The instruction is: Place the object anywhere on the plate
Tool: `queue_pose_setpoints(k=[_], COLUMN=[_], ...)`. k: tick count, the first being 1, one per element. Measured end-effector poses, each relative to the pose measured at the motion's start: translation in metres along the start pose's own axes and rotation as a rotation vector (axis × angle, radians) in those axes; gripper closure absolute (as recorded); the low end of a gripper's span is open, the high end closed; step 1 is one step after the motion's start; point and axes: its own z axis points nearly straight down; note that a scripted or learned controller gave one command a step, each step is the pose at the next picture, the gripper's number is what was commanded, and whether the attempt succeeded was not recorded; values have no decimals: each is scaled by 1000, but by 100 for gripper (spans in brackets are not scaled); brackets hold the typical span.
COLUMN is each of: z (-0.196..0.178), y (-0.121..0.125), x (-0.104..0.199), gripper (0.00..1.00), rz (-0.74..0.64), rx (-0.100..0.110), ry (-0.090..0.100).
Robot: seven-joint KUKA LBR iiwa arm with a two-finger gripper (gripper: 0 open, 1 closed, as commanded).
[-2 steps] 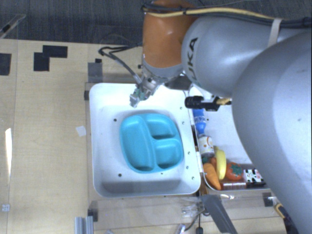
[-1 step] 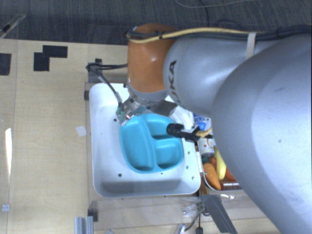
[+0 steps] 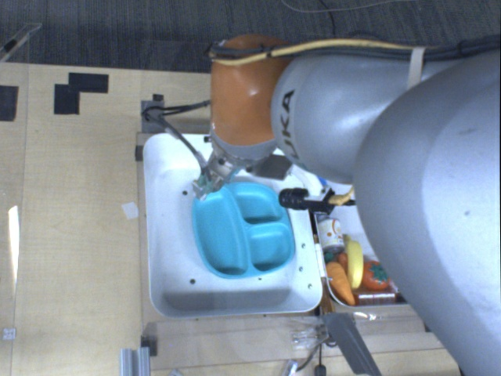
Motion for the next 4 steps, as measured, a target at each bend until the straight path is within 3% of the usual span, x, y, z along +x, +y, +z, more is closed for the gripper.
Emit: queue_pose_setpoints(k=[1, 2, 3, 4], z=[-1, 86, 86, 85], y=[-44, -39, -71, -94], x=[45, -12, -16, 16], gripper=[100, 100, 100, 100], rz=[442, 306, 294, 444], rx=[1, -10, -35, -50], ry=[1, -3, 2, -3])
